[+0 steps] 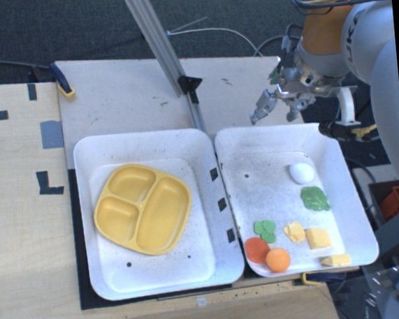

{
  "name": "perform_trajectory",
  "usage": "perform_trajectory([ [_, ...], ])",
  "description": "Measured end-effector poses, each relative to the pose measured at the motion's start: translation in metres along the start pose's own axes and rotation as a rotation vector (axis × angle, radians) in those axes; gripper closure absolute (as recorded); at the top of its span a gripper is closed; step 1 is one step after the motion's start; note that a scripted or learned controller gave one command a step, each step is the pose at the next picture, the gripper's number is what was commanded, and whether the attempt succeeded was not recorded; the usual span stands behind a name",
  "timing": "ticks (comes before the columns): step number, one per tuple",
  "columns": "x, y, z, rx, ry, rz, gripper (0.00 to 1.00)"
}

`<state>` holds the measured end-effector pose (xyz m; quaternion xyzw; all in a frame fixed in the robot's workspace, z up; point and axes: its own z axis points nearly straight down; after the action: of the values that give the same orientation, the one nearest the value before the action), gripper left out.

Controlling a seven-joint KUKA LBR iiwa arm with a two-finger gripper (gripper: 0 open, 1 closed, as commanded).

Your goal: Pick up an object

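Seven small objects (301, 173) lie below the open, empty claw (277, 110).

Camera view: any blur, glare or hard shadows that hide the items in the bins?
Camera view: lighting is even and soft, shadows faint; the yellow plate and the orange ball are sharp; the white egg nearly blends into the right bin; the gripper looks slightly soft.

Small toys lie loose at lower right of the frame: a white egg (301, 173), green leaf (315, 198), orange ball (278, 259), yellow block (318, 238).
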<state>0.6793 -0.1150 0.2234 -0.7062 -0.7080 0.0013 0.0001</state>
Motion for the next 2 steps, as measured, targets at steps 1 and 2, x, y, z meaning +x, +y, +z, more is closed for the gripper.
perform_trajectory([
  [1,-0.089,-0.018,-0.035,-0.003,-0.003,0.008,0.0],
  [2,-0.067,-0.074,0.039,0.01,0.004,0.004,0.0],
])
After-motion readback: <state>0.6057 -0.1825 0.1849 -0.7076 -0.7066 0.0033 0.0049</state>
